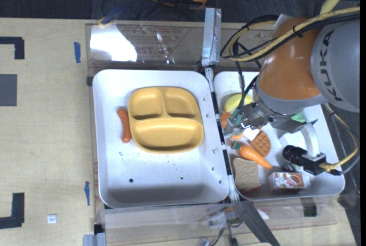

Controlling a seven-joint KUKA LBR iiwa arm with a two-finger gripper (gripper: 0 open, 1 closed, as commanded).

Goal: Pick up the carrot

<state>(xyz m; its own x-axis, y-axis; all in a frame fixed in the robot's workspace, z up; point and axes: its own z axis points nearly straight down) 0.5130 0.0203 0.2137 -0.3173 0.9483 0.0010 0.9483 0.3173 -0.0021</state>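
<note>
The carrot (255,155) is orange with a pale green stub at its left end. It lies in the right bin (334,179) near the bin's left wall, pointing down and to the right, between a waffle (262,142) and a bread slice (246,173). My gripper (241,122) hangs over the same bin, just above and left of the carrot and close to the divider between the bins. The bulky grey and orange wrist (289,76) hides much of the bin behind it. Nothing is visibly held.
The right bin also holds a yellow lemon-like piece (231,103), a green item (300,119) and a small carton (287,181). In the left bin (108,176) sits a yellow divided plate (166,119) with an orange sausage (124,125) beside it.
</note>
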